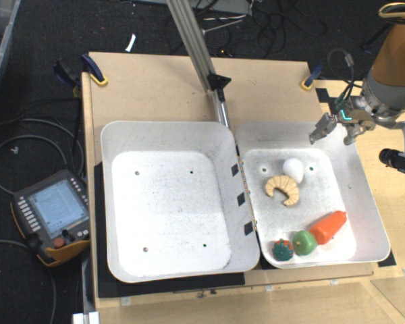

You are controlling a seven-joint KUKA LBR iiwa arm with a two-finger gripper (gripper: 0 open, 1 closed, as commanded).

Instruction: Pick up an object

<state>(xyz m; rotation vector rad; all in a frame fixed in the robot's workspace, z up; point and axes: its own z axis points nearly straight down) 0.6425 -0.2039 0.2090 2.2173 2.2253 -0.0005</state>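
Note:
The right bin (pixel 364 201) holds a white egg (pixel 293 168), a tan croissant (pixel 284 189), an orange carrot (pixel 328 226), a green apple (pixel 304 242) and a small dark green piece (pixel 282 250). My gripper (pixel 336 132) hangs above the bin's back right corner, up and to the right of the egg. Its two fingers are spread apart with nothing between them.
The left bin (pixel 115 181) lies beside the right one. A metal pole (pixel 192 36) slants across the bench from the top. A teach pendant (pixel 52 211) rests on the floor at the left. Yellow clamps (pixel 98 79) sit at the bench's back corners.

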